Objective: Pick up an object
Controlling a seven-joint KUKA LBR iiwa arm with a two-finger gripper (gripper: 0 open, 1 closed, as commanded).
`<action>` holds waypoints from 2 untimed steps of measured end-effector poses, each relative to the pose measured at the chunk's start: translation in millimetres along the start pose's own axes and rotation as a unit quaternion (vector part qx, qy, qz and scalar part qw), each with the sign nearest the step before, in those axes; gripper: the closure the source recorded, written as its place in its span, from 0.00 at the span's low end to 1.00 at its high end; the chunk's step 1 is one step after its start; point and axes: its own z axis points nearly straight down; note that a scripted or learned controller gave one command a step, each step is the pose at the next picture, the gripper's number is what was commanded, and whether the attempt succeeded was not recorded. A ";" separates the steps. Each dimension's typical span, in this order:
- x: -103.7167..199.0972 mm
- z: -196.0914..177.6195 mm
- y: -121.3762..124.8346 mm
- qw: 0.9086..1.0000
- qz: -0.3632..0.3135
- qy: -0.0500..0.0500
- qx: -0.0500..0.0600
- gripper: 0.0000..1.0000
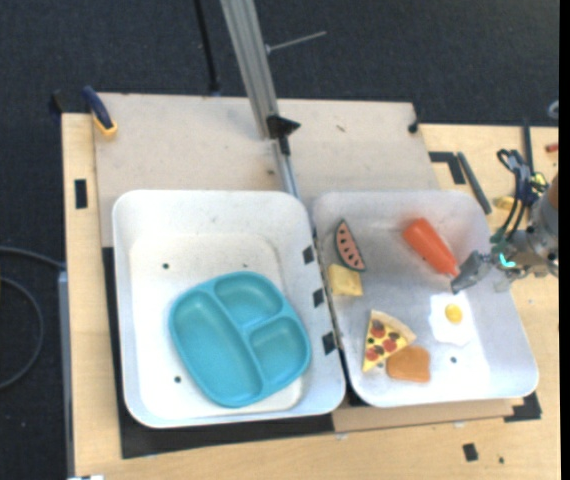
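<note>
My gripper hangs over the right side of the right bin, reaching in from the right edge. Its tip sits just right of the lower end of an orange carrot and just above a fried egg. Nothing shows held in it. Further left in the same bin lie a watermelon slice, a small yellow piece, a pizza slice and an orange chunk touching the pizza.
The left bin holds a blue divided plate. A metal post rises behind the bins, slanting down to the gap between them. Cables and wrist hardware crowd the right edge.
</note>
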 end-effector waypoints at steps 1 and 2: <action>-0.1 -1.1 0.7 1.000 0.000 0.000 -0.001 0.00; -2.5 42.2 -4.0 1.000 0.000 0.000 0.001 0.00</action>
